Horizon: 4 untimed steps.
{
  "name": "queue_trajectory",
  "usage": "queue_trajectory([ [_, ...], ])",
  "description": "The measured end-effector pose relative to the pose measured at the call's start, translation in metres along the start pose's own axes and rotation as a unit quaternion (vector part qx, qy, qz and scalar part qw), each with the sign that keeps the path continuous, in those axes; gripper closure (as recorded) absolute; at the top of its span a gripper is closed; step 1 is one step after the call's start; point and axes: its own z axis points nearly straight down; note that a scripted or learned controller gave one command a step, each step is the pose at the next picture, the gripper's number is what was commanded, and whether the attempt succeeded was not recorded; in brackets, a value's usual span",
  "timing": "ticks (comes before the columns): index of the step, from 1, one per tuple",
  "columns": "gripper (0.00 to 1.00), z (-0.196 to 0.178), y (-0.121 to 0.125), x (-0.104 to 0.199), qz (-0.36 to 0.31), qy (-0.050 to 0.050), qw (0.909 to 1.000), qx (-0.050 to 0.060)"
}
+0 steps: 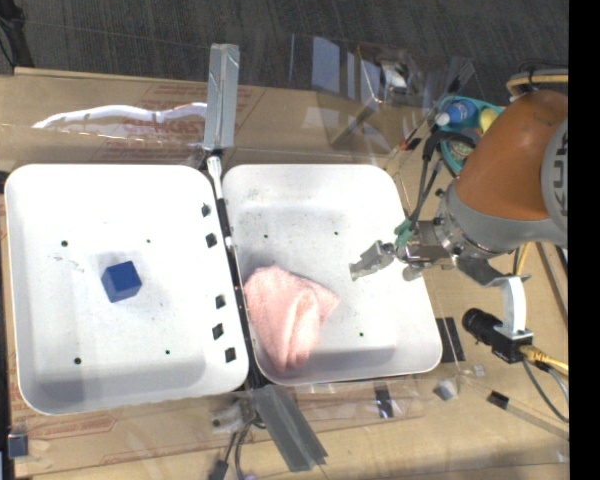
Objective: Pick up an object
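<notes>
**Gripper bare over the right bin**

The gripper (372, 260) hangs above the right bin (310, 183), fingers spread, grasping nothing. Just left and below them lies a pink cloth (288, 313). Well left, a blue cube (122, 280) sits in the left bin (40, 208).

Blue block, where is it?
The blue block sits in the left bin, a little left of the middle, far from the pink cloth in the right bin.
</notes>
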Motion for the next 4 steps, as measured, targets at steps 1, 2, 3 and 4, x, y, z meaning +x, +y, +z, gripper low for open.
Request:
queue_trajectory([
  [1,0.0,0.124,0.033,0.005,-0.037,0.0,0.9993,0.001],
  [2,0.0,0.16,0.03,0.043,-0.067,0.0,0.9978,-0.001],
  [3,1.0,0.15,0.03,0.043,-0.068,0.0,0.9977,0.0],
  [4,1.0,-0.004,0.036,0.088,-0.041,-0.001,0.9992,-0.003],
])
